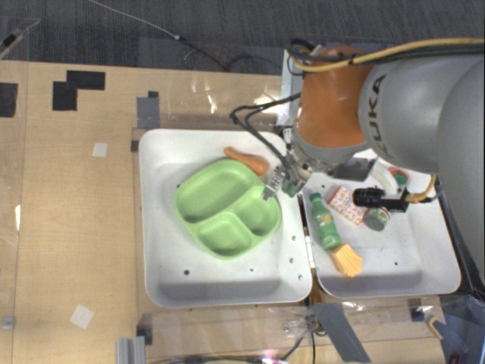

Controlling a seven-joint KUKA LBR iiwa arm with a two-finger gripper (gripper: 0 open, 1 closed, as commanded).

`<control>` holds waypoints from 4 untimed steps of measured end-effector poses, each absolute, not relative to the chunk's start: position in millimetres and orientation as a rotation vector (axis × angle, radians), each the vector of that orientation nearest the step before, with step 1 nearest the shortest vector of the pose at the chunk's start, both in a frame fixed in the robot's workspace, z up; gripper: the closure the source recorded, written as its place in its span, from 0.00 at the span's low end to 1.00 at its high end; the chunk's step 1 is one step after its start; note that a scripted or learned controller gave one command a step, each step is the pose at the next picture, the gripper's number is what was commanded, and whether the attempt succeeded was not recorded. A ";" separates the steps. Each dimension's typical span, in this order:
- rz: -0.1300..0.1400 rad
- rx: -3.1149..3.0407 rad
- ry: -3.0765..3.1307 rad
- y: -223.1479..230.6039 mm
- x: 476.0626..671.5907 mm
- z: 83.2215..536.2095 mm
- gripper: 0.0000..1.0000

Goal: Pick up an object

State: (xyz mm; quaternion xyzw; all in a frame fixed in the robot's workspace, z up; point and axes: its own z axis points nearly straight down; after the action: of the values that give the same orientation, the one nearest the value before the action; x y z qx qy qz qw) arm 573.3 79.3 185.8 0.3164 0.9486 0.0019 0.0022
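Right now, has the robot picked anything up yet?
Not that I can see. The gripper sits low at the right rim of the green plate in the left bin, nothing lifted. The carrot and green bottle lie untouched. Grabbing and lifting remain.

Setting: robotics laboratory
Evidence: large grey industrial arm with orange band (379, 105); pale wooden bench (68, 226) bearing two shallow white plastic bins (155, 203); loose black cables (250, 116)

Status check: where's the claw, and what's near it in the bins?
Claw low at right rim of green divided plate, left bin. Nothing seen between its tips. Orange carrot-like piece just behind. Green bottle in right bin.
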 end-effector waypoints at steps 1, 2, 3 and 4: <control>0.009 1.389 2.814 150.4 520.4 220.1 1.00; 0.003 0.665 3.065 108.2 500.4 185.0 1.00; 0.008 1.235 2.884 161.2 500.8 224.7 1.00; 0.005 1.700 2.639 161.7 487.7 210.9 1.00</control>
State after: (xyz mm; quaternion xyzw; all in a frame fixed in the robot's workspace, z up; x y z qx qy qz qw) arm 487.7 161.7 210.9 0.5414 0.8408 0.0015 0.0012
